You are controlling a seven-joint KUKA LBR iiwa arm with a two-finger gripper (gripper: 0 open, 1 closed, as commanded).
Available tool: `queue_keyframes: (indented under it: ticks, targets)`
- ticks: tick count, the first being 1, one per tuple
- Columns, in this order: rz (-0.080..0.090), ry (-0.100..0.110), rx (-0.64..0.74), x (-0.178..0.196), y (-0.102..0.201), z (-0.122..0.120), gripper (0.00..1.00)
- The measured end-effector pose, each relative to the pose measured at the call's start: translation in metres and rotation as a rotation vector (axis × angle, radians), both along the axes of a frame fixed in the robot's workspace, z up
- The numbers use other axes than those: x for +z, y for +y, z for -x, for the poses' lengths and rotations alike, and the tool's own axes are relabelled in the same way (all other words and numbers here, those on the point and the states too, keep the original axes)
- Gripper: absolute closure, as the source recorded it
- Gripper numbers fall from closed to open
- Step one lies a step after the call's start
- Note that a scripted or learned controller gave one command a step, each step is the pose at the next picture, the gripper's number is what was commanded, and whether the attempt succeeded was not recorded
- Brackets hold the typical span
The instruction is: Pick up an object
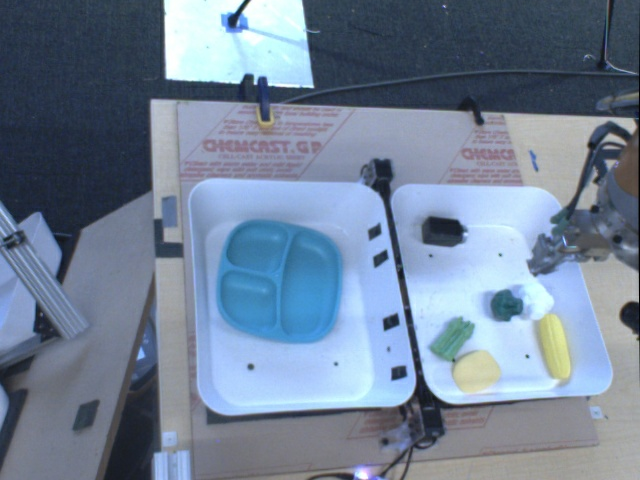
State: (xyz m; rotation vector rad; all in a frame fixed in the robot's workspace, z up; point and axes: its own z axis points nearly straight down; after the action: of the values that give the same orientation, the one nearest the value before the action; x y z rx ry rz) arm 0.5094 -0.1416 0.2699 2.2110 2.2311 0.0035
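Hovering over right bin (585, 298) rim, far-right side: gripper (548, 253), fingers' state unclear. Lying near it: teal-and-white toy (515, 304), corn cob (555, 346), yellow block (476, 371), green piece (452, 338). Sitting in left bin (215, 388): blue divided plate (279, 279).

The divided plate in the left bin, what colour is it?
Light blue. The divided plate shows plainly in the camera view.
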Motion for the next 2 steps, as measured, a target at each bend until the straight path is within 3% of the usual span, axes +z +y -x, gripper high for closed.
queue_keyframes:
  ticks: [2]
  targets:
    - [0.000, -0.001, 0.001, -0.003, 0.118, -0.004, 1.00]
